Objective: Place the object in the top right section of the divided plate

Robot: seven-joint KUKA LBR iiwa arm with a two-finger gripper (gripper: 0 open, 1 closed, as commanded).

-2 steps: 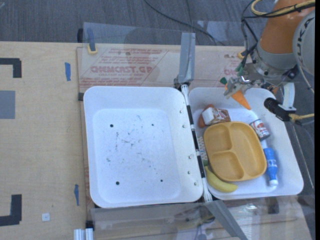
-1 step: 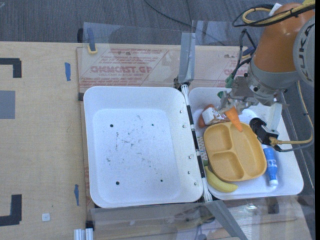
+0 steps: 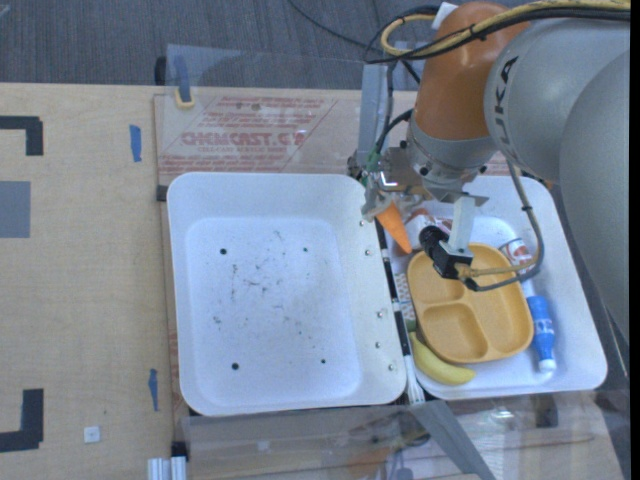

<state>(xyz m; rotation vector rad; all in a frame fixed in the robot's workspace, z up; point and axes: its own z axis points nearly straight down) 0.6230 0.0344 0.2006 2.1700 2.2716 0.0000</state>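
The yellow divided plate (image 3: 475,313) lies in the right bin (image 3: 575,368), with three sections. My gripper (image 3: 388,206) hangs over the left rim of that bin, just up and left of the plate. An orange carrot-shaped object (image 3: 398,230) points down from between its fingers, over the gap between the two bins. The gripper is shut on the carrot's upper end. The wrist and its orange band hide the bin's far part.
A banana (image 3: 440,365) lies along the plate's near left edge. A blue and white tube (image 3: 541,330) lies right of the plate, with a small red-printed packet (image 3: 518,251) beyond it. A black cable (image 3: 480,278) loops over the plate. The left bin (image 3: 200,208) holds only specks.
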